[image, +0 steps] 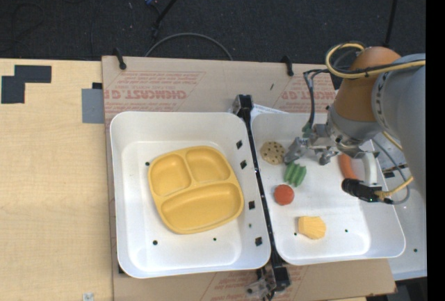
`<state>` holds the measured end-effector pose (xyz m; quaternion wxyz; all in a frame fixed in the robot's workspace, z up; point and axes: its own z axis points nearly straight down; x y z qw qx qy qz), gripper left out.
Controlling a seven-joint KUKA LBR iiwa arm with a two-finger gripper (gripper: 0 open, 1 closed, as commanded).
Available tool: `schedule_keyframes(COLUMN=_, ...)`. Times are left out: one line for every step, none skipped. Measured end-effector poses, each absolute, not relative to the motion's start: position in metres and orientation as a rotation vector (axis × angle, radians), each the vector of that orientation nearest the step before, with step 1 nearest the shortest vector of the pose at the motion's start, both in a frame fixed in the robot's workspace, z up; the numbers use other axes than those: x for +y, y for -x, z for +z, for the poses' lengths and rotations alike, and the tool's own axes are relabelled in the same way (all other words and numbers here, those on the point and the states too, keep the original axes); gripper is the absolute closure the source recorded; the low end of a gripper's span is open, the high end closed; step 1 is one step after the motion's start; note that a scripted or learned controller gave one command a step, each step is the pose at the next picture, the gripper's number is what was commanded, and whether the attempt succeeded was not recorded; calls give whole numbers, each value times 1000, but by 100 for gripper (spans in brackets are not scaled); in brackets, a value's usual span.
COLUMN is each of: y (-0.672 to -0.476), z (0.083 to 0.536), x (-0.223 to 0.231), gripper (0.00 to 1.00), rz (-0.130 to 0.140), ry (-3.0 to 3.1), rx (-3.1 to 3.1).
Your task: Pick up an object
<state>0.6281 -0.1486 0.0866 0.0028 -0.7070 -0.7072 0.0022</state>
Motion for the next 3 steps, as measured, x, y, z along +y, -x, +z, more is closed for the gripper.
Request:
schedule_keyframes(y=-629, z=100, x=-149, gripper=100, rz=5, ry=2219, rx=-2218)
schedule_keyframes(y=-631, z=142, x=-152, gripper=100, rz=0, ry=2224, rx=-2219)
schedule_keyframes(y=-635, z=205, x=-157, gripper=100, rz=-3, ry=2223, rx=-2225)
